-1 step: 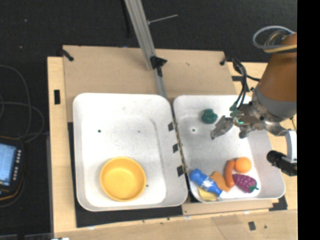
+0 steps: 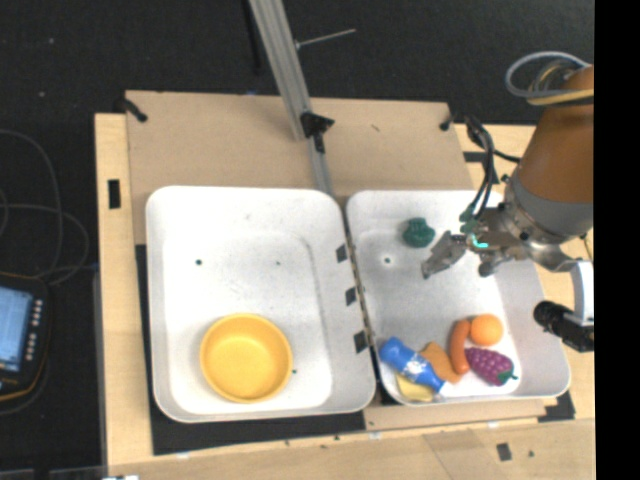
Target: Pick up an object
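Observation:
My gripper [image 2: 463, 257] hangs over the middle of the right bin [image 2: 400, 298] with its two fingers spread open and nothing between them. A small green object [image 2: 418, 233] lies just up and left of the fingers, apart from them. Along the bin's front edge lie an orange fruit [image 2: 486, 329], an orange carrot-like piece [image 2: 457, 342], a purple grape cluster [image 2: 490, 365], a blue object [image 2: 407, 358] and a yellow piece [image 2: 413, 391].
The left bin [image 2: 240, 238] holds a yellow bowl [image 2: 246, 357] in its front part. A metal pole [image 2: 285, 63] slants up from the seam between the bins. A dark device [image 2: 18, 333] sits off the bench at far left.

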`<state>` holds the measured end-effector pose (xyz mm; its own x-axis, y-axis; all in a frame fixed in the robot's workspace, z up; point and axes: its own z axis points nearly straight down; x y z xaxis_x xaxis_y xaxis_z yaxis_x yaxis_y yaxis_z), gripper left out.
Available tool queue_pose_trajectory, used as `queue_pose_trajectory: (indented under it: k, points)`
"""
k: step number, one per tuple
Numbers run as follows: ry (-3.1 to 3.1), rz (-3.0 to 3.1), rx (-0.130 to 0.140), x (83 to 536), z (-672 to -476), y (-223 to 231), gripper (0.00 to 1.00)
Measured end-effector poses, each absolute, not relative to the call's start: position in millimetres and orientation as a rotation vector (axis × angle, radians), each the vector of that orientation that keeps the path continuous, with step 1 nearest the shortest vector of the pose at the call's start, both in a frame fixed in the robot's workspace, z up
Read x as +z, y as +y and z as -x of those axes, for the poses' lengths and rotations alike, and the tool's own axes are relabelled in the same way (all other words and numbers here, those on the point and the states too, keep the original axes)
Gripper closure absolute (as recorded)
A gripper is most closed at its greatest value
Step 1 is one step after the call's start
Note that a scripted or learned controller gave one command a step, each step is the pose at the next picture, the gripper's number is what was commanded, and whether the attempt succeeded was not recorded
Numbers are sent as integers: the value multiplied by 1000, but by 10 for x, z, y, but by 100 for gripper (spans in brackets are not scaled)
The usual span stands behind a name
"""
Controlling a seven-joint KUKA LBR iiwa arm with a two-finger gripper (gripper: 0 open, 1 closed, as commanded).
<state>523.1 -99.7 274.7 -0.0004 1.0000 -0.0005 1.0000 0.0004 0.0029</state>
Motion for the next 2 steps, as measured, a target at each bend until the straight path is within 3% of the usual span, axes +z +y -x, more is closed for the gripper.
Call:
queue_pose_trajectory:
  k: [2]
  points:
    - [2223, -2224, -6, 1706, -5236, -1006, 0]
